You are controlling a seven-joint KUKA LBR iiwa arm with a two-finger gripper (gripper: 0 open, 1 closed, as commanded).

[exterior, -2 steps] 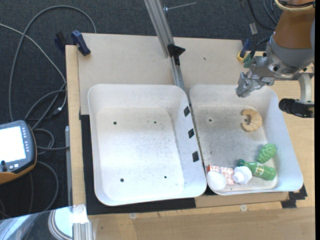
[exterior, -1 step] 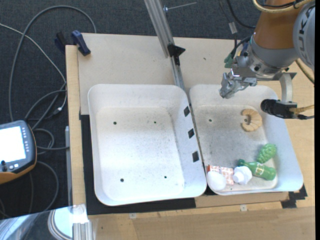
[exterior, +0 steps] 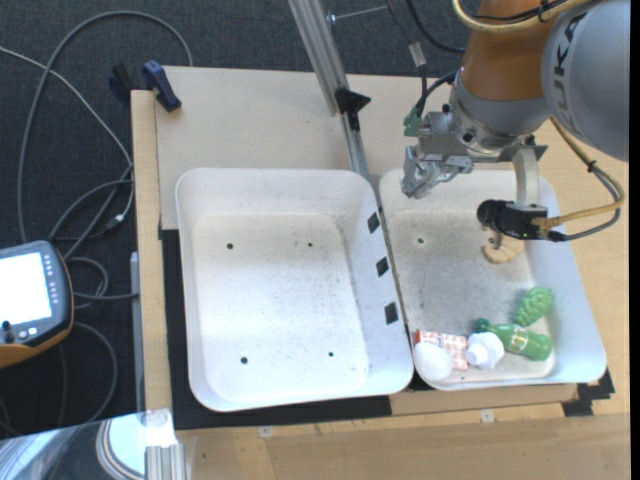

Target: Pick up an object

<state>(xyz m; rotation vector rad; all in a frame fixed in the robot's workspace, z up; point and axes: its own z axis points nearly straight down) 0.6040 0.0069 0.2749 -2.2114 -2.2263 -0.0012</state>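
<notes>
My gripper [exterior: 420,180] hangs over the far left corner of the right bin [exterior: 440,268], above its bare floor and well away from the objects. A tan ring-shaped piece [exterior: 501,252] lies at the bin's right side, partly under a black fitting on the arm's cable. Near the front right corner lie a knobbly green object [exterior: 534,305], a green bottle with a white cap [exterior: 512,343] and a white and red packet [exterior: 441,353]. Nothing hangs below the gripper.
The left bin [exterior: 200,218] sits beside the right one, with black clips [exterior: 382,266] on the shared rim. A slanted metal pole [exterior: 325,58] rises behind the bins. A blue clamp [exterior: 160,83] sits at the bench's far left corner. Cables and a pendant [exterior: 30,298] lie off the bench.
</notes>
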